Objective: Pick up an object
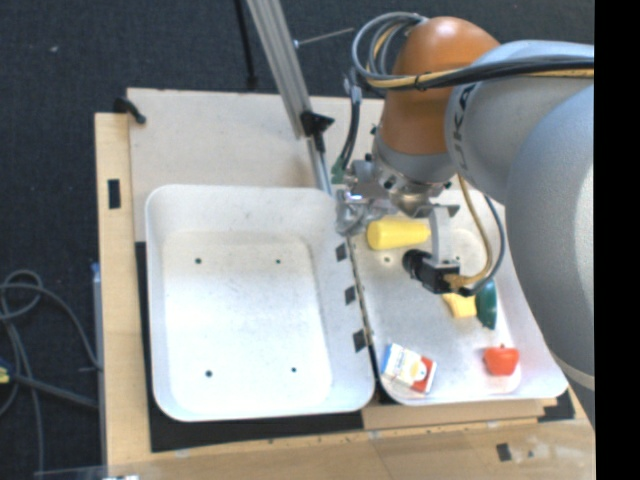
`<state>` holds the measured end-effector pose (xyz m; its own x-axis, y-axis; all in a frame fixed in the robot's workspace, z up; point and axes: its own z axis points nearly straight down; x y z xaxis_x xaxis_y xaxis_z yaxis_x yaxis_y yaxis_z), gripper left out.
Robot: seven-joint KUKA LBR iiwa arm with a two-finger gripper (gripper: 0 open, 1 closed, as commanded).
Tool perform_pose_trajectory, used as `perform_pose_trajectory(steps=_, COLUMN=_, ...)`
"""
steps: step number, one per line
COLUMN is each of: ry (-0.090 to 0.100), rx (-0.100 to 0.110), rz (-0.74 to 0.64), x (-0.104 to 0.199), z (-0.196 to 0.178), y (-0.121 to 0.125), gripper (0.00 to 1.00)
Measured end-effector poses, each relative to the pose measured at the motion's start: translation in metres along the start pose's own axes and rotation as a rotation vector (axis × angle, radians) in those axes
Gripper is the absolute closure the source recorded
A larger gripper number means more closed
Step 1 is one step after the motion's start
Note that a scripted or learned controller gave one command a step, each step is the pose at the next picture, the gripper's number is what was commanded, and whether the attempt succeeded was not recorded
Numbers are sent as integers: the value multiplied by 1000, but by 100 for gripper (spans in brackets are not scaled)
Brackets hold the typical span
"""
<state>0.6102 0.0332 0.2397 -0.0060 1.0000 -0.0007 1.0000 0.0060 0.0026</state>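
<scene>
Pincer (405, 230) sits low over the right bin (420, 318), at the yellow block (397, 234); can't tell its state. Other items lie nearer that bin's front.

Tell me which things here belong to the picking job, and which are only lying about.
Belong to the job:
gripper
yellow block
small carton
orange-red piece
green piece
right bin

Lying about:
left bin
metal rail
cables on the floor

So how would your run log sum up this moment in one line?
arm: over right bin | pincer: above yellow block | grasp: unconfirmed
</scene>
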Motion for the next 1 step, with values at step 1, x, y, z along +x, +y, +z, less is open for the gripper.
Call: perform_pose_trajectory(steps=1, ry=0, rx=0, rz=1, x=43, z=9, y=26, gripper=100)
